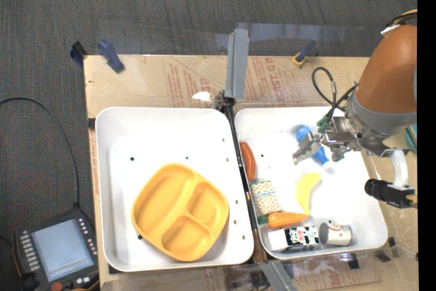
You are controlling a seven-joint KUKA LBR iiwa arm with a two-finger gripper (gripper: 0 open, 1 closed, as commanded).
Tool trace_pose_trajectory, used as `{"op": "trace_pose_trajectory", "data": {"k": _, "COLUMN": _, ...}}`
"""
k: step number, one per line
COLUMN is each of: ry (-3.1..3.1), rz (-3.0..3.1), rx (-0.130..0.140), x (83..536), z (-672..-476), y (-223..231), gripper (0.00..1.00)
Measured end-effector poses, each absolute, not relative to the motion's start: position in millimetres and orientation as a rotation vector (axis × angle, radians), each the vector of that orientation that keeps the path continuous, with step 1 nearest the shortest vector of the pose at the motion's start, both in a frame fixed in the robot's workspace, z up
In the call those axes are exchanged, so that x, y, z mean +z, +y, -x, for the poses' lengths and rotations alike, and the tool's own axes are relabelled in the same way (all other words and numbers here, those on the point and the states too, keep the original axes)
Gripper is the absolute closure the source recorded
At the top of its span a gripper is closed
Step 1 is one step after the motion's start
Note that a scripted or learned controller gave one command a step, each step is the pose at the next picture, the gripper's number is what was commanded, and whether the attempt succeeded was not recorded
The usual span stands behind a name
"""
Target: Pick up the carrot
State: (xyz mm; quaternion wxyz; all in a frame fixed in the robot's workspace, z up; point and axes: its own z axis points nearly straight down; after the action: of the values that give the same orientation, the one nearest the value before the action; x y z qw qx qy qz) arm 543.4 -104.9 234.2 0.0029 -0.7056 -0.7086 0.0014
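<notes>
Carrot lies untouched near front of right bin, between wrapped snack and milk carton. Gripper hovers above blue item, well apart; jaws state cannot tell. Pickup not started.

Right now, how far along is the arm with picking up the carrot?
Nothing looks done yet: the small orange carrot lies on the floor of the right white bin, near its front edge, between a patterned packet and a black-and-white carton. In hand: the two-finger gripper sits farther back, beside a blue object, apart from the carrot. Left: reaching the carrot, grasping and lifting it.
</notes>
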Motion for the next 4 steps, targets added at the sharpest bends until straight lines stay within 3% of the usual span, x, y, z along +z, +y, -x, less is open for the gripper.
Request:
{"op": "trace_pose_trajectory", "data": {"k": 1, "ry": -2.476, "rz": 1.923, "rx": 0.002, "x": 143.9, "z": -484.0, "y": -121.0, "gripper": 0.0}}
{"op": "trace_pose_trajectory", "data": {"k": 2, "ry": -2.663, "rz": 1.676, "rx": -0.007, "x": 91.6, "z": -478.7, "y": -87.7, "gripper": 0.0}}
{"op": "trace_pose_trajectory", "data": {"k": 3, "ry": -2.297, "rz": 2.137, "rx": 0.0, "x": 86.8, "z": -475.7, "y": -161.0, "gripper": 0.0}}
{"op": "trace_pose_trajectory", "data": {"k": 4, "ry": -2.145, "rz": 2.289, "rx": 0.003, "x": 85.9, "z": -547.1, "y": -107.8, "gripper": 0.0}}
